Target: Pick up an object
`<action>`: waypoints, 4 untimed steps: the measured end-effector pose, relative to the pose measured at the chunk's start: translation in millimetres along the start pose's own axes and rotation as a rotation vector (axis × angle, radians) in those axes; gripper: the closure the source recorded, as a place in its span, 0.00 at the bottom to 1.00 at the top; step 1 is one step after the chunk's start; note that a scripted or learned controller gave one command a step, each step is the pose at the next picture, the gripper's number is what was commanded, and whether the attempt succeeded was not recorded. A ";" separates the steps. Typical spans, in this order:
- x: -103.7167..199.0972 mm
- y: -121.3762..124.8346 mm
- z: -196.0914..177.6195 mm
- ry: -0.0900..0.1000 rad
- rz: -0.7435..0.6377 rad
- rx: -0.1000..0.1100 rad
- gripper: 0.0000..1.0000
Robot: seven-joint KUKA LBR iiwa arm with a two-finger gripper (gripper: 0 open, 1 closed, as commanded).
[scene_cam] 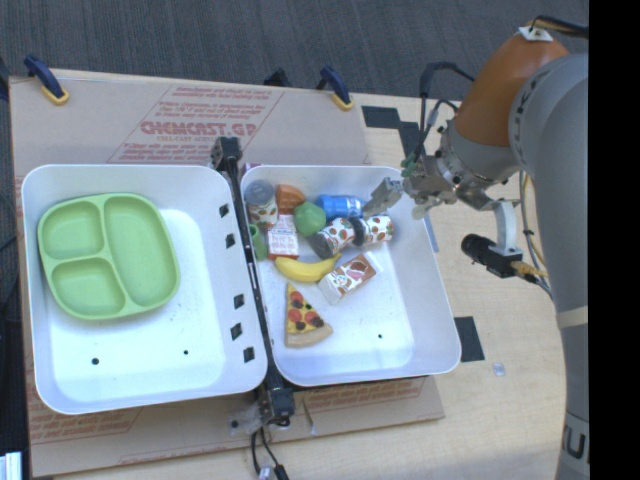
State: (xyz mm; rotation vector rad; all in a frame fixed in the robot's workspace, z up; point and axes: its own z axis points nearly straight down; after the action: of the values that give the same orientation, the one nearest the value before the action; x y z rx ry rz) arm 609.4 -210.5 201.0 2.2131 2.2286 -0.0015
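Note:
The right bin (420,343) holds a pile of small items: a blue can (342,206), a green ball (310,216), a patterned roll (360,232), a banana (305,267), a small carton (350,275), a pizza slice (303,315), a red-and-white packet (283,238) and a little tin (262,205). My gripper (386,192) hangs over the bin's upper right part, just right of the blue can and above the patterned roll. Nothing is visibly held in it.
A green divided plate (107,256) lies in the left bin (130,368). A black hinge strip (245,268) runs between the bins. Blue clamps (337,86) pin the cardboard at the back. The arm's orange band (505,78) stands at the right.

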 end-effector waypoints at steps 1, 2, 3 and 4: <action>0.3 -35.8 109.3 0.000 0.001 0.000 0.00; 0.8 -35.4 99.1 0.001 -0.002 0.001 1.00; 0.8 -35.5 99.1 0.001 -0.002 0.001 0.00; 1.0 -35.1 88.9 0.002 -0.005 0.001 1.00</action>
State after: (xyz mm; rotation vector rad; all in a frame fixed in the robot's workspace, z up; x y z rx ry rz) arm 574.3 -209.8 112.2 2.2090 2.2357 -0.0012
